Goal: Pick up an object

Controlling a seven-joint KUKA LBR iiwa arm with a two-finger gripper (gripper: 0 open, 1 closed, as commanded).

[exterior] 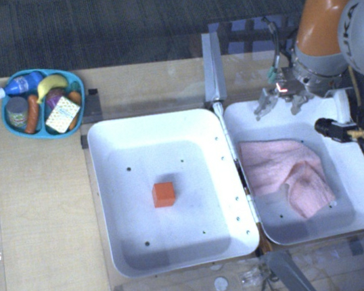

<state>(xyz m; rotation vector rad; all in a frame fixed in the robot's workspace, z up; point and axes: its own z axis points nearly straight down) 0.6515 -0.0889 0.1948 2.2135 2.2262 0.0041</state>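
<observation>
1. Pale wooden bench top [38, 232], bearing two bins side by side and a small tray at the far left corner.
2. Left shallow white plastic bin [116, 186], square with rounded corners, small dark holes in the floor; holds one cube.
3. Right shallow white plastic bin [363, 205], touching the left bin along a shared grey metal divider rail [209, 68]; holds a cloth.
4. Grey robot arm with an orange band [325, 9], reaching in from the right, poised above the far edge of the right bin.
5. Crumpled pink cloth [289, 176], lying in the middle of the right bin, bunched higher toward the near right.
6. Blue plastic tray [9, 124], off to the far left, well apart from both bins; packed with toy groceries, among them a blue bottle [23, 83] and a yellow banana [52, 83].
7. Two-finger gripper [278, 104], over the far rim of the right bin, fingers spread wide, nothing between them; apart from the cloth.
8. Small orange cube [164, 194], resting flat near the centre of the left bin, well apart from the gripper.
</observation>
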